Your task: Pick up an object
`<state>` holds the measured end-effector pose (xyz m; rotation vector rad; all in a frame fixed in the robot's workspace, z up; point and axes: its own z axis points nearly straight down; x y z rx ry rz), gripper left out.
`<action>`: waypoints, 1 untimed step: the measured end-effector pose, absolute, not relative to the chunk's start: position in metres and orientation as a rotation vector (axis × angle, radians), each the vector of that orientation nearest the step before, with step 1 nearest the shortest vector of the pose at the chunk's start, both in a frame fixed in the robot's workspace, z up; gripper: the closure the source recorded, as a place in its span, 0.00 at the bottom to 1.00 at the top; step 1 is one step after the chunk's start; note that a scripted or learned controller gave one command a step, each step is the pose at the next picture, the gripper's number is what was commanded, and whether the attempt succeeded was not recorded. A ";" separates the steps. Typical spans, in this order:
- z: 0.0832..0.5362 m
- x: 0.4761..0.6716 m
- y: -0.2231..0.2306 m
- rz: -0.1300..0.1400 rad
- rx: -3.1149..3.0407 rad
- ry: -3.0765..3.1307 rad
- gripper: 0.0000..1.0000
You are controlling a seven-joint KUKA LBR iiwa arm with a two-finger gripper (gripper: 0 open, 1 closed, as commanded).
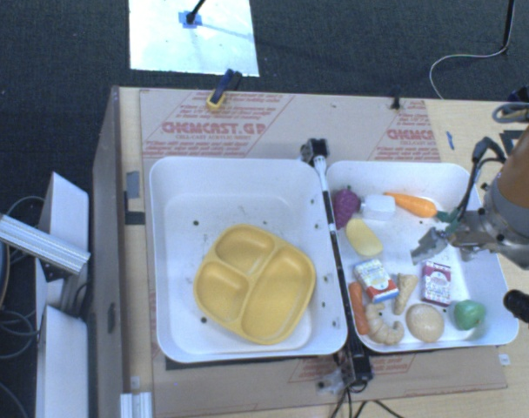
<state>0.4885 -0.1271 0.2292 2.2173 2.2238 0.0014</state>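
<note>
Camera view: looking down on both bins
Left bin [173, 233]: just a yellow divided plate [254, 282]
Right bin [486, 281]: carrot [411, 204], purple thing [345, 205], red-and-white carton [437, 283], green ball [467, 313], potato [425, 322]
My gripper [432, 244]: over the right bin, just above the carton
My jaws: honestly can't tell if they're open or closed

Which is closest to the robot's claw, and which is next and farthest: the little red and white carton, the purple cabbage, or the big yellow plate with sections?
From the gripper, in the camera view:
1. The small red and white carton, just below it in the right bin.
2. The purple cabbage, at the right bin's upper left corner.
3. The yellow divided plate, over in the left bin.
</note>
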 end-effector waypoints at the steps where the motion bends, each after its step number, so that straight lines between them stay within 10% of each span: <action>1: 0.121 0.531 -0.114 -0.001 2.221 2.225 0.00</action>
